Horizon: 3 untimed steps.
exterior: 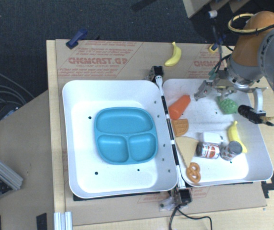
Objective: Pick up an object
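Note:
The right bin (259,164) holds several small items. An orange carrot-like piece (179,107) lies near its left wall, with a tan waffle piece (180,127) just below it. A green bumpy item (227,105) sits toward the upper right, a yellow banana (233,132) below that. A small can (208,151) lies on its side beside a grey round item (233,149), and a pretzel (193,172) rests at the front left corner. My gripper (216,92) hangs low over the bin's upper part, just up-left of the green item, open with nothing between its fingers.
The left bin (77,176) contains a blue divided tray (125,134). A second banana (173,55) lies on the cardboard behind the bins, and a blue clip (76,39) sits at the board's far left corner. The arm's orange band (253,37) leans in from the upper right.

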### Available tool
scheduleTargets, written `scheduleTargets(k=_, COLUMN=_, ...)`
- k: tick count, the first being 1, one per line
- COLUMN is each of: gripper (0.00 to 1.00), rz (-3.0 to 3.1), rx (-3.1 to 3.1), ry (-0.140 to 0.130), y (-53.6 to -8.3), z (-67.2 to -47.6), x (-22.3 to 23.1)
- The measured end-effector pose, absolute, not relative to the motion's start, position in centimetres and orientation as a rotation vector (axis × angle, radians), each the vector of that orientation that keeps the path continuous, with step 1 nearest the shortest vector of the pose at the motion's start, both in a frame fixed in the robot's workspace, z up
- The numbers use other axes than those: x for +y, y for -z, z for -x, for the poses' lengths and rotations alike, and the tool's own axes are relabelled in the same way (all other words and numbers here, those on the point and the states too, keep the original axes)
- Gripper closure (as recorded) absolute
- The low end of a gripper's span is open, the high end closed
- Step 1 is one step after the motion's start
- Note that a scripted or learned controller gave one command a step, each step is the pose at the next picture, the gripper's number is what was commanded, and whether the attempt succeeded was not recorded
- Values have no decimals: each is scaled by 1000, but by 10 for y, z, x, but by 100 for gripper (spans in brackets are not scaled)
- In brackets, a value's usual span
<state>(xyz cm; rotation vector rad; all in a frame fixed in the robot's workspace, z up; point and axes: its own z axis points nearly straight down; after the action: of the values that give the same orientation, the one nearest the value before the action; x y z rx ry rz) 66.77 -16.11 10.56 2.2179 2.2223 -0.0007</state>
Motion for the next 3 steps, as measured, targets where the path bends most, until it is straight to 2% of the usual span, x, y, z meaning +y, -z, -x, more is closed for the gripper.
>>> scheduleTargets(k=1, gripper=0, rz=-2222, rx=2224, ry=1, y=-85, z=-666, x=-130)
scheduleTargets(k=2, gripper=100, rz=-2220, rx=2224, ry=0, y=-95, z=-667, x=-130)
scheduleTargets(k=3, gripper=0, rz=-2220, rx=2224, ry=0, y=-95, z=-667, x=-130)
